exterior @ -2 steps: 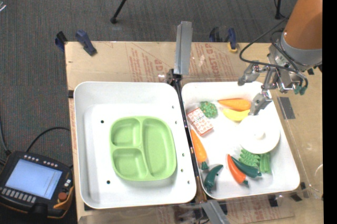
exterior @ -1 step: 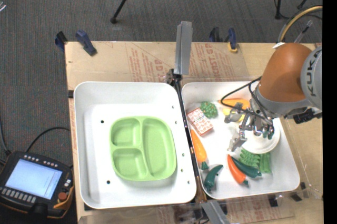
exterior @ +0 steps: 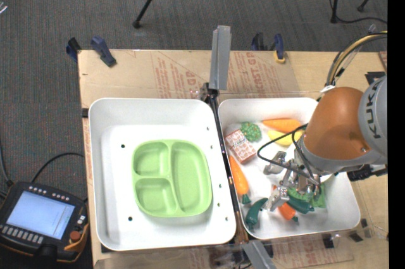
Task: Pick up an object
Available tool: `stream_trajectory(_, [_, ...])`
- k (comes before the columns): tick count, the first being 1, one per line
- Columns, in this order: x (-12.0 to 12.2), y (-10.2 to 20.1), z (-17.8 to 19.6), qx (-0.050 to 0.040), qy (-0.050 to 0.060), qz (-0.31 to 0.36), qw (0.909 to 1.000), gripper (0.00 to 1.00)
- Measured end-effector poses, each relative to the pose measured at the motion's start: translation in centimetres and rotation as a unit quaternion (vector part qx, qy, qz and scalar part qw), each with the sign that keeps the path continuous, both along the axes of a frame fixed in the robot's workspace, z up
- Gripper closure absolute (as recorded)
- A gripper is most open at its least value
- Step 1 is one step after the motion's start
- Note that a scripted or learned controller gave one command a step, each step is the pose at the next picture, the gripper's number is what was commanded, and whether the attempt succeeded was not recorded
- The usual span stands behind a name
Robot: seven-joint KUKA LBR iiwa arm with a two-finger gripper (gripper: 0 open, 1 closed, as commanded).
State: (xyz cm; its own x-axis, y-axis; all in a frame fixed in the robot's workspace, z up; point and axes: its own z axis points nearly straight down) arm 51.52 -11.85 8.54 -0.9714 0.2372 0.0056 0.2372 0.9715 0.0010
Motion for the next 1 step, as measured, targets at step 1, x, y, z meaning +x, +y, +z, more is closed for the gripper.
stream_trajectory(1, [3.82, -4.24, 0.22, -0.001, -0.004, 0.025, 0.9997, 0.0])
